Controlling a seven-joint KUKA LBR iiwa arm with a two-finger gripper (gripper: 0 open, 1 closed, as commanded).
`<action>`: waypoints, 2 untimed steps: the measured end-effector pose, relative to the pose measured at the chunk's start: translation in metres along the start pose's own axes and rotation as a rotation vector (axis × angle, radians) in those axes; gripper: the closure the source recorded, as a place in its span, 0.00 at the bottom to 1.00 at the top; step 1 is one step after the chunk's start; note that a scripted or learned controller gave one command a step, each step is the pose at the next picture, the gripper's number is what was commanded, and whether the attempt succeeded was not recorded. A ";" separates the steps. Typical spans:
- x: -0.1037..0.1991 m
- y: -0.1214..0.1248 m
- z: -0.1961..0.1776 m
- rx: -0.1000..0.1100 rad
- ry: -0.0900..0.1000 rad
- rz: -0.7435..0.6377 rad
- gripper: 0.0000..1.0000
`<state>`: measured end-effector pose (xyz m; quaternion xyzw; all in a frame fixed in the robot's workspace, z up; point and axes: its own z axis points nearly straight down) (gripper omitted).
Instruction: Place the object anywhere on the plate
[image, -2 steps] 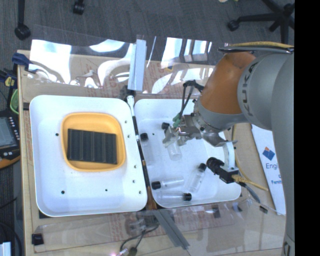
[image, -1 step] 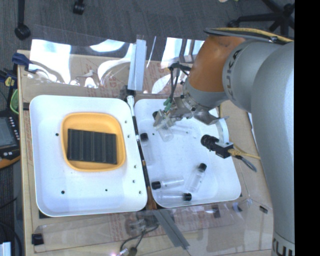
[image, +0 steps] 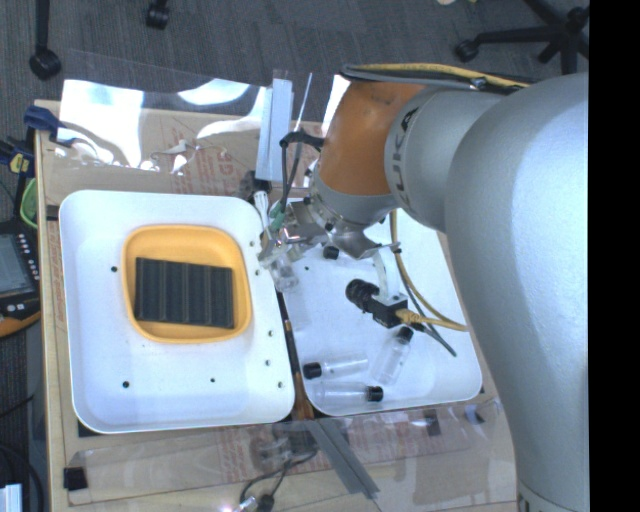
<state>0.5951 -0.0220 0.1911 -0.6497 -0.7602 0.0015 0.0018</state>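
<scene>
A yellow plate (image: 185, 245) with a dark ridged centre lies in the left white bin (image: 100, 380). Several clear tubes with black caps lie in the right bin (image: 450, 375): one (image: 336, 370) near the front, one (image: 348, 396) along the front wall, one (image: 396, 353) tilted beside them. My gripper (image: 277, 255) hangs low at the back left corner of the right bin, over the rim between the two bins, just right of the plate. The wrist hides what is under it.
The grey arm with its orange band (image: 360, 130) covers the back and right of the right bin. A black fitting (image: 368, 297) and yellow cable (image: 430, 318) hang over that bin's middle. Cardboard and foil line the back edge of the bench.
</scene>
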 end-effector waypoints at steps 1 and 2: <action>0.000 0.000 0.000 0.000 0.000 0.001 0.00; -0.053 0.008 -0.015 -0.003 -0.001 -0.015 0.00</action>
